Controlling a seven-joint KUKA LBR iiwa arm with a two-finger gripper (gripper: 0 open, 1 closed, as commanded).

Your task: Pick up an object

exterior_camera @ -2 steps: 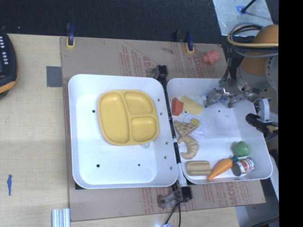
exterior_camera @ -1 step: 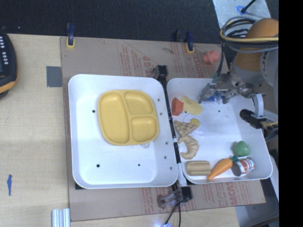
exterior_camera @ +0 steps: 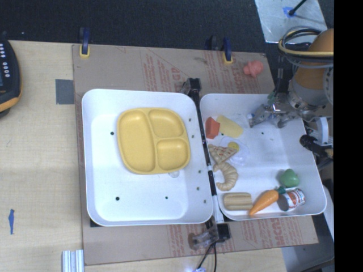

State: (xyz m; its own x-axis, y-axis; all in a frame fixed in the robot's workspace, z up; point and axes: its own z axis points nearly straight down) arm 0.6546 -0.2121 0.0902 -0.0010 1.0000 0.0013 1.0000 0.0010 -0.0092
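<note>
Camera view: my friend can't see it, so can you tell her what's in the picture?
Two white bins sit side by side: the left bin holds a yellow divided plate, and the right bin holds toy foods including a carrot, a croissant and a green pepper. The robot's gripper hovers over the right bin's far edge.

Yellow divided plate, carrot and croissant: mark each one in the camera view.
yellow divided plate (exterior_camera: 136, 140): camera view, on its large left compartment.
carrot (exterior_camera: 264, 201): camera view, on the middle of its orange body.
croissant (exterior_camera: 228, 177): camera view, on the middle of its curved body.
</note>
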